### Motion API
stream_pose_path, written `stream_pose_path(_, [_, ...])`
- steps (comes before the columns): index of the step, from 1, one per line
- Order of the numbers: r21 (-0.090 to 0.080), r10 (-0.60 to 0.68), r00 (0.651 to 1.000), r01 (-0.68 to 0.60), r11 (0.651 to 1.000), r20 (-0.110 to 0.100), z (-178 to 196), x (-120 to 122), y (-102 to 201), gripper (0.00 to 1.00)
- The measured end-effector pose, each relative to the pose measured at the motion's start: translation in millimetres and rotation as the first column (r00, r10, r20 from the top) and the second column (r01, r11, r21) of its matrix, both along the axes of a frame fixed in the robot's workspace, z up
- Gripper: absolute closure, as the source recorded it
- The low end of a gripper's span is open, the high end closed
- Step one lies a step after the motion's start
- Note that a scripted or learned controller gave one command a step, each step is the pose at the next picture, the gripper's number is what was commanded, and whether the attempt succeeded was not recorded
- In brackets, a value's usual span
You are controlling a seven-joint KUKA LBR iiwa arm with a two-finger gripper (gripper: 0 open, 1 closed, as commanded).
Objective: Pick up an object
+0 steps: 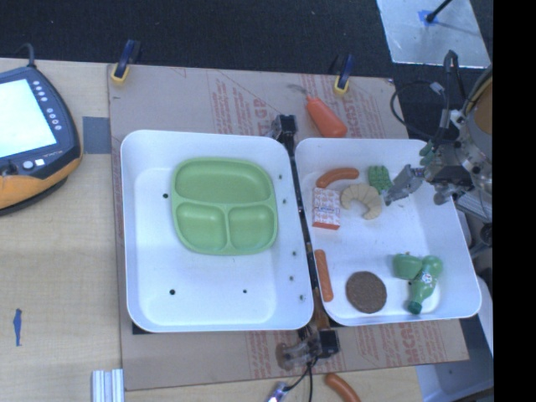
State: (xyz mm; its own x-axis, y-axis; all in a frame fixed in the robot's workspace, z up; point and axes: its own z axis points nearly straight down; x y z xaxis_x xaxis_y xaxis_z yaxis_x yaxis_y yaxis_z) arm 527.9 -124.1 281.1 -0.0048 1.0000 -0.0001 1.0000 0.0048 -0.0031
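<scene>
My gripper [417,191] hangs over the right part of the right bin [456,233], open, with nothing between its fingers. One finger [399,186] points down-left toward a green block [378,177] and a tan croissant [363,199], close to them but apart. Further left lie a red sausage [337,176] and a red-and-white packet [326,208]. At the front of the bin are a brown round patty [366,291], a green bottle [423,281], a green lump [407,265] and an orange stick [322,275] along the left wall.
The left bin [151,266] holds a green divided plate [224,205]. A carrot [325,117] lies on the cardboard behind the bins, and another orange item [343,386] lies in front. A teach pendant [29,136] rests at far left.
</scene>
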Motion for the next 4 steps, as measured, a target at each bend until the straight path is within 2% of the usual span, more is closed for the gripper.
stream_pose_path(1, [-0.001, -0.001, 1.0, 0.001, 1.0, -0.002, -106, -28, -72, 0.0])
stream_pose_path(2, [-0.001, 0.001, 1.0, -0.001, 1.0, 0.002, -178, -48, -86, 0.0])
stream_pose_path(3, [-0.001, 0.001, 1.0, -0.001, 1.0, 0.001, -190, -25, -88, 0.0])
stream_pose_path(4, [-0.003, 0.006, 1.0, -0.006, 1.0, 0.0, -179, -25, -89, 1.0])
